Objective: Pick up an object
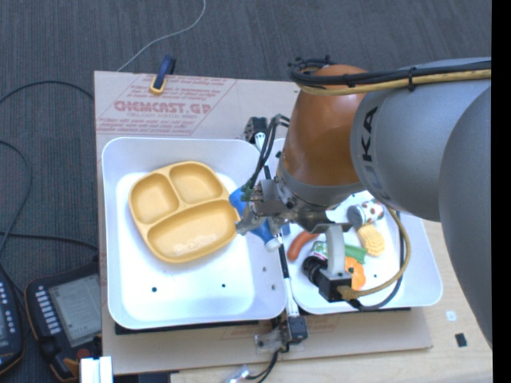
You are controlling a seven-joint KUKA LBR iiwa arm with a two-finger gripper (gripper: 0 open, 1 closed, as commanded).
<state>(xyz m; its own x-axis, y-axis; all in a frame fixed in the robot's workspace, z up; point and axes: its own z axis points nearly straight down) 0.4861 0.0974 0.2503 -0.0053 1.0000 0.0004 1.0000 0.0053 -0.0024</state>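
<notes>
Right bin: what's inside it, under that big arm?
In the right bin lie a red sausage-like toy, yellow corn, an orange piece and something green. The arm covers the bin's far part; anything there is hidden.

This is a robotics lab or test cell, not a home or a shop. A heavy grey industrial arm [399,142] with an orange band carries the gripper [252,214] above two shallow white bins. The first bin [184,290] spreads to the view's left of the gripper, and the second bin [415,278] lies to its right. Both rest on a plain wooden tabletop [435,333] set over grey office carpet [359,14]. Beyond the gripper, toward the view's top, lies a printed cardboard sheet [160,106], and a thin pale cable [172,33] trails across the carpet past it. Well to the lower left of the gripper, a handheld control pendant [68,309] with a screen lies on the floor
</notes>
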